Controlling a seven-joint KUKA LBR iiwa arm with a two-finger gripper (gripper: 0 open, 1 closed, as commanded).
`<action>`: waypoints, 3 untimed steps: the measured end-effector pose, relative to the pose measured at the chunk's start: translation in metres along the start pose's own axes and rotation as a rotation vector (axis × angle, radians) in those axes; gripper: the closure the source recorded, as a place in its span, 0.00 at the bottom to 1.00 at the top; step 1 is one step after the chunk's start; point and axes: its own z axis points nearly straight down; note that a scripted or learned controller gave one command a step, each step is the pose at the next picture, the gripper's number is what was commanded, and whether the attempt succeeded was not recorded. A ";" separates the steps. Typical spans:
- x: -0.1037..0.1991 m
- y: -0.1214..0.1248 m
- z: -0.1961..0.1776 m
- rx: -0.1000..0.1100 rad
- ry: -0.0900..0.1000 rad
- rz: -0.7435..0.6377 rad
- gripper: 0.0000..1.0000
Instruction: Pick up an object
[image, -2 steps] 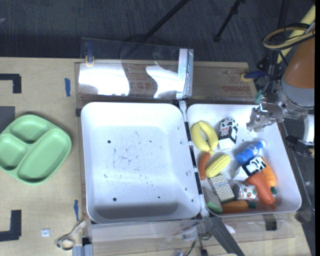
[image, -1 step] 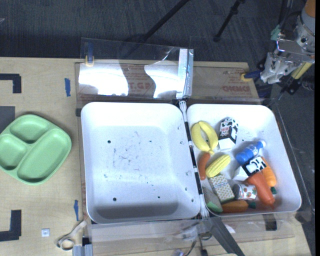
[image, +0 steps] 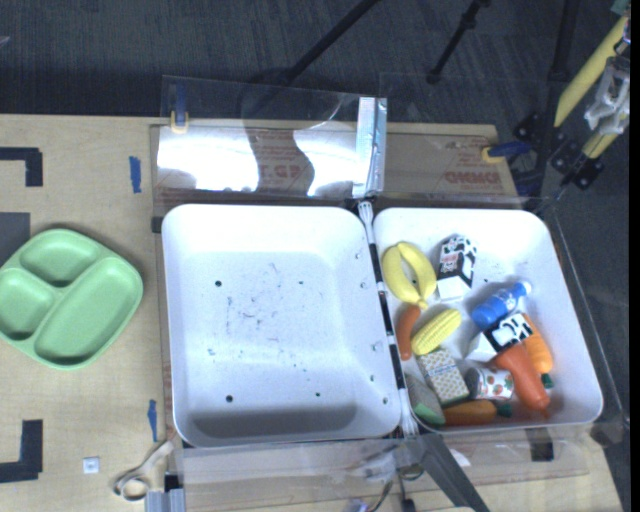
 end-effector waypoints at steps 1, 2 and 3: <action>0.004 0.000 -0.011 -0.002 -0.001 -0.006 1.00; 0.007 -0.001 -0.022 -0.004 -0.002 -0.011 1.00; 0.011 -0.001 -0.033 -0.007 -0.002 -0.016 1.00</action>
